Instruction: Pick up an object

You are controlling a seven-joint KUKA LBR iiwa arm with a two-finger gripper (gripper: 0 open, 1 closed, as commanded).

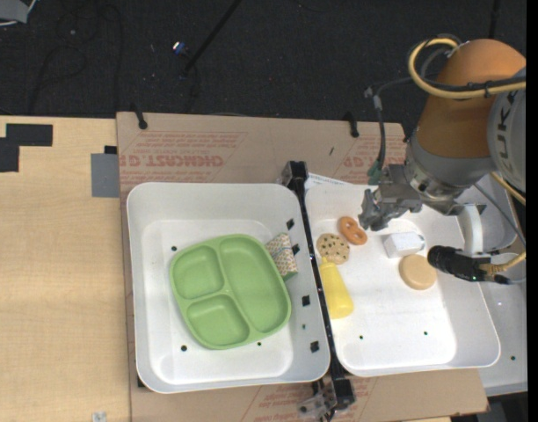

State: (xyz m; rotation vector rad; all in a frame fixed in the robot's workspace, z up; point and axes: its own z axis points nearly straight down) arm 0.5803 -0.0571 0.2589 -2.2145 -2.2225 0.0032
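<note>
Orange ring (352, 230) lies unlifted in the right bin (410, 332) beside a cookie (333, 248), with the gripper (373, 213) just beside it, its opening impossible to judge and nothing visibly held, so the pick seems not yet done.

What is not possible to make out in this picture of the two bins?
- Camera view: the patterned item beside the green plate is too small to identify.
- Camera view: the pincer is a dark blur, so its pose is unclear.
- Camera view: the far right corner of the right bin is hidden by the arm.
</note>
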